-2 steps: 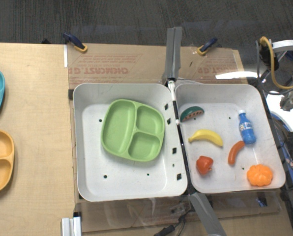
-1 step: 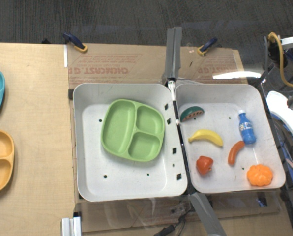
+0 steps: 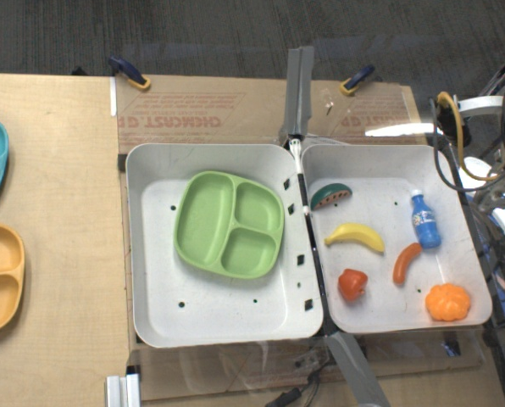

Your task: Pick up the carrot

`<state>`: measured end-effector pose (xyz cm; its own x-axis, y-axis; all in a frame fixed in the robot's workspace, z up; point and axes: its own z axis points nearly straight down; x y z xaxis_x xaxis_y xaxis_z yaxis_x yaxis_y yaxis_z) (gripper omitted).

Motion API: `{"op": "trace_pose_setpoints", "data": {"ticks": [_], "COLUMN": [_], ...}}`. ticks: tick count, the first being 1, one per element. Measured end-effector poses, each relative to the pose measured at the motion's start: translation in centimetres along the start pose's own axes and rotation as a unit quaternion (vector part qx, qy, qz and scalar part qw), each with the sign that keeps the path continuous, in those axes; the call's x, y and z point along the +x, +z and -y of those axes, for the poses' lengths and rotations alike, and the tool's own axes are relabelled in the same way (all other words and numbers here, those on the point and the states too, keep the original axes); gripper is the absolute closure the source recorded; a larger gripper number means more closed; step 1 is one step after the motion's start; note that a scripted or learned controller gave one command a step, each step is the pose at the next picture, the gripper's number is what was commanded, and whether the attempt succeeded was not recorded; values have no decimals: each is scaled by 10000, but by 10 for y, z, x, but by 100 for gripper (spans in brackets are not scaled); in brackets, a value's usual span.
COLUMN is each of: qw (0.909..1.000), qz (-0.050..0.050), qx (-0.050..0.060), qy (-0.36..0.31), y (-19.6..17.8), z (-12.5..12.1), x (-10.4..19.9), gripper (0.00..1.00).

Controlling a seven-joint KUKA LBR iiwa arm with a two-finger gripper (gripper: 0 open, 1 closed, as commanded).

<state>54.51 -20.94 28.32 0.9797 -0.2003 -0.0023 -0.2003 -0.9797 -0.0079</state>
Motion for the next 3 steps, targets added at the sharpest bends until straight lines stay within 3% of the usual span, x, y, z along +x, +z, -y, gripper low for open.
{"op": "trace_pose_setpoints", "data": {"ticks": [1,2,3], "qw": [10000,10000,10000], "qz": [-20,10,14], "qx": [2,1,-8], "qy": [16,23,26], "y": [-13,48,87], "z": [-14,10,18], "x": [-9,-13,-15], "gripper": [100,100,100]}}
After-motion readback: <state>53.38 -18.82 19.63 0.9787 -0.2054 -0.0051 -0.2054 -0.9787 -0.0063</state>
